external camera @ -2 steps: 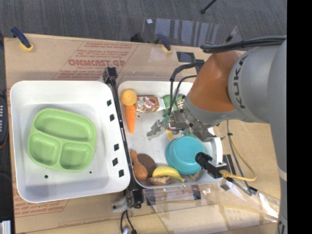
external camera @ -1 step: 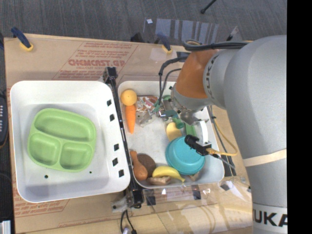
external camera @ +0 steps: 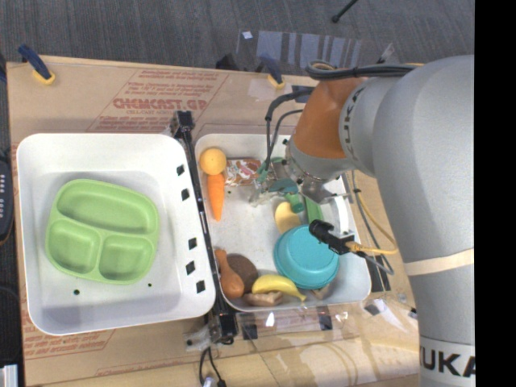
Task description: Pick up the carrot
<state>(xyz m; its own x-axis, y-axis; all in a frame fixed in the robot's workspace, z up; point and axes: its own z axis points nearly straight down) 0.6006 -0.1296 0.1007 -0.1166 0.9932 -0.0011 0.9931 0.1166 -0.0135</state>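
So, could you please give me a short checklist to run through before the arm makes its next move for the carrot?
1. Carrot located: ok. The carrot lies in the right bin, along its left wall.
2. Carrot's top face uncovered: ok. Nothing lies on it.
3. Room around the carrot: not ok. An orange sits against its upper end and the bin wall runs along its left side.
4. Gripper over the carrot: not ok. The gripper sits to the carrot's right, near a packet.
5. Gripper free of objects: cannot tell. The wrist hides its tip.
6. Left bin's contents out of the way: ok. The green tray rests there.
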